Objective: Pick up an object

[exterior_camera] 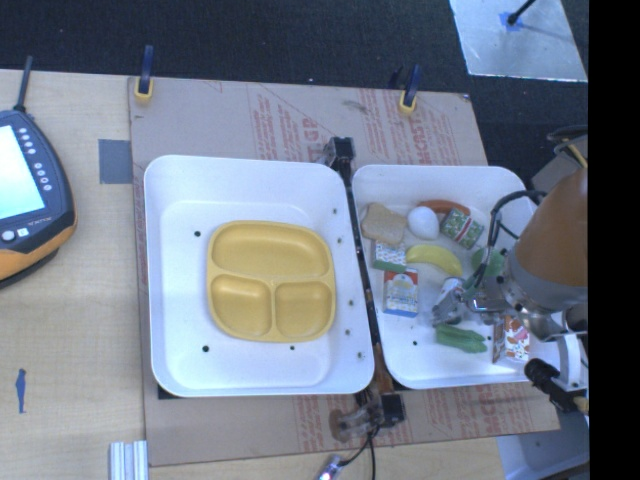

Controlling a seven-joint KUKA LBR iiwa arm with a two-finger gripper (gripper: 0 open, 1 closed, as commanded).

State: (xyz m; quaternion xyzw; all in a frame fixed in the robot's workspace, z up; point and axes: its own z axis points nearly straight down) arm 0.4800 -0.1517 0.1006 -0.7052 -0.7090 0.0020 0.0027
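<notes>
Low over the crowded right bin [400,180], hunting a pick.

My gripper [452,303] hung at the bin's four o'clock; whether it was apart or together I could not tell. The banana [436,258] sat at eleven o'clock from it, the green piece [461,339] at five. Things lay so close that I judged I might nudge neighbours and come away with nothing.

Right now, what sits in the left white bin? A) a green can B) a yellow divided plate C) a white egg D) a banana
B: the yellow divided plate lies alone in the left bin, while the food items crowd the right bin.
</notes>
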